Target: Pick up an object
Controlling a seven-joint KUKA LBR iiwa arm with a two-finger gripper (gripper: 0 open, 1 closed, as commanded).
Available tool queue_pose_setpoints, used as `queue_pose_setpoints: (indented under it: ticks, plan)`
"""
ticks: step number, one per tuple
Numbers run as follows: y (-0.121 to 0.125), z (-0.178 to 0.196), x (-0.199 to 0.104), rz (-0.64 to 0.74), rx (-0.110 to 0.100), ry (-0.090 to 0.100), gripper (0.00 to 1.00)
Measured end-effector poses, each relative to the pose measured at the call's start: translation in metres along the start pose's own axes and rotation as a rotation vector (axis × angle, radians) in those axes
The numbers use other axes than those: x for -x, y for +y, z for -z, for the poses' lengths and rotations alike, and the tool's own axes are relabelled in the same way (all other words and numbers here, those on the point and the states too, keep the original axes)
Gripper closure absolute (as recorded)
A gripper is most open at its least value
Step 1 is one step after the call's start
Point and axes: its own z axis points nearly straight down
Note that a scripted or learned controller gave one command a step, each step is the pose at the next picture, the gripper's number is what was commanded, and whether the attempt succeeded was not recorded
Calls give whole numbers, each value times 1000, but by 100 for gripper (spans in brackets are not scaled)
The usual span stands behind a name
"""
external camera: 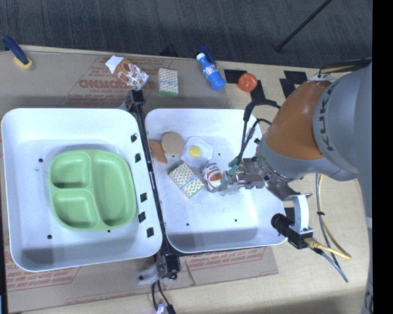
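Note:
In the right bin (pixel 209 231) lie a small red-and-white can (pixel 212 175), a patterned yellow-green packet (pixel 186 179), a clear cup with a yellow piece inside (pixel 195 151), a tan round item (pixel 173 142) and an orange-brown piece (pixel 158 151). My gripper (pixel 230 178) reaches in from the right and hangs low just right of the can, very near or touching it. Nothing shows clearly between its fingers. The grey arm with its orange band (pixel 301 126) covers the bin's right side.
The left bin (pixel 19 175) holds a green divided plate (pixel 92 188). Behind the bins on the bench lie a snack packet (pixel 126 72), a green-white box (pixel 168 81), a blue bottle (pixel 211 72), an orange cap (pixel 247 81) and a blue-yellow clip (pixel 17 52).

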Motion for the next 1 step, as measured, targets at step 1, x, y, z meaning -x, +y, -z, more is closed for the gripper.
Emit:
queue_pose_setpoints:
  ticks: [1]
  plan:
    - [-14, 13, 32, 0, 4, 0, 100]
